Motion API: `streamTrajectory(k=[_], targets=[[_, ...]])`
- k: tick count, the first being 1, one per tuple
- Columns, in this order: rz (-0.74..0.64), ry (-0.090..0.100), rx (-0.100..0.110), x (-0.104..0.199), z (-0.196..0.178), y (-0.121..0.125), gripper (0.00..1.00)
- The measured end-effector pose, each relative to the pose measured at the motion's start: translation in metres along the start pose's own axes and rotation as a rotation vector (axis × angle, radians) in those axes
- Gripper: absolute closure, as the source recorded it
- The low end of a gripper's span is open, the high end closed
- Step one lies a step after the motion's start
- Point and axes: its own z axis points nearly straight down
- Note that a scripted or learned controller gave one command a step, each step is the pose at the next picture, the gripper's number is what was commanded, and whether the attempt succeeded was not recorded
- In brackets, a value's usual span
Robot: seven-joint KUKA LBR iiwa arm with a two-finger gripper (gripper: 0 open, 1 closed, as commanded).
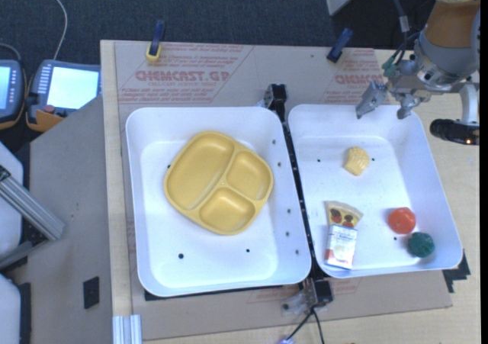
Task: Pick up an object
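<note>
The right bin (442, 182) holds a pale yellow lumpy piece (356, 160), a flat packet with a pizza picture (342, 233), a red-orange ball (402, 220) and a dark green ball (420, 244). My gripper (387, 105) hangs over the far rim of the right bin, above and behind the yellow piece. Its two fingers stand apart, open, with nothing between them.
A yellow divided plate (219, 181) lies in the left bin (145, 205). Black clamps sit between the bins at the far (275, 95) and near ends. Blue clips (156, 39) hold the cardboard sheet at the back. Screens stand off the bench at left.
</note>
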Motion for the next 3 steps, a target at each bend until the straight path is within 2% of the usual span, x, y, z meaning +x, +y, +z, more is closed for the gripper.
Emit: streamTrajectory(k=[1, 3], targets=[[-0.003, -0.002, -0.015, 0.001, -0.01, 0.002, 0.0], [-0.004, -0.001, -0.011, 0.016, 0.1, 0.003, 0.0]])
